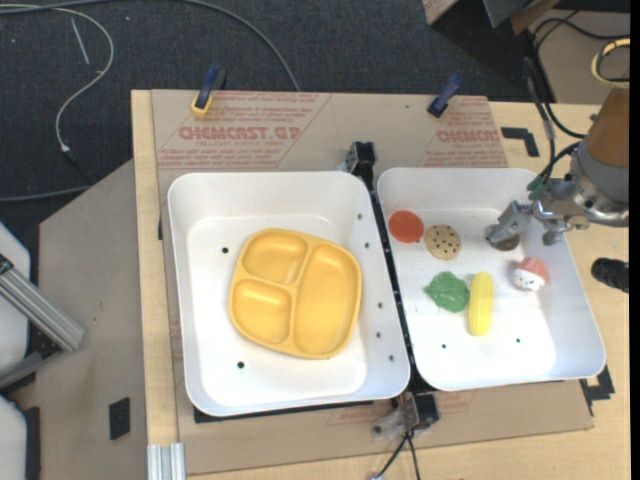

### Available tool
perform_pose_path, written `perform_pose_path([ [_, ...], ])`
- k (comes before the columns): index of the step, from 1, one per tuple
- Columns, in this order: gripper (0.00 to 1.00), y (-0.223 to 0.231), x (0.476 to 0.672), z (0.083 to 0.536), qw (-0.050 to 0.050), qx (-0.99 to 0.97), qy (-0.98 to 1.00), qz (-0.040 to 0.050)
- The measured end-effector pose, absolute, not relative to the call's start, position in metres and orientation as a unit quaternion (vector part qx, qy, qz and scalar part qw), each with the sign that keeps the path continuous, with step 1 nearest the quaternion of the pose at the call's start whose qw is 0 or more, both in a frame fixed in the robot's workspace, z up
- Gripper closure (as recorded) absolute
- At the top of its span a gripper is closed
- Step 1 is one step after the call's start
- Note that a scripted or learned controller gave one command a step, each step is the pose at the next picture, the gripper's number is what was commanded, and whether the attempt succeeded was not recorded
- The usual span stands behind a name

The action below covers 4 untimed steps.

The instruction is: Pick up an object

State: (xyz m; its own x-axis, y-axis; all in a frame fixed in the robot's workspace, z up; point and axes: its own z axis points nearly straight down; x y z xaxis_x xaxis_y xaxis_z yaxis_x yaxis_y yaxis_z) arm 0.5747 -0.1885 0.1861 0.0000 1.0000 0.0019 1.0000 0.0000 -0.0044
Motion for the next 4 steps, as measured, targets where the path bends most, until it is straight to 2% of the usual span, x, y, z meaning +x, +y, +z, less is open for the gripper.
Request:
perform_pose_path([
  [1,0.0,-0.188,0.568,0.124,0.004,-0.707,-0.707,0.0015],
  [2,0.0,-0.186,0.568,0.083,0.003,-0.707,-0.708,0.0002],
  [3,1.0,-0.187,0.57,0.096,0.001,-0.707,-0.707,-0.0008],
  [4,1.0,-0.186,0.582,0.15,-0.003,-0.706,-0.708,-0.0017],
])
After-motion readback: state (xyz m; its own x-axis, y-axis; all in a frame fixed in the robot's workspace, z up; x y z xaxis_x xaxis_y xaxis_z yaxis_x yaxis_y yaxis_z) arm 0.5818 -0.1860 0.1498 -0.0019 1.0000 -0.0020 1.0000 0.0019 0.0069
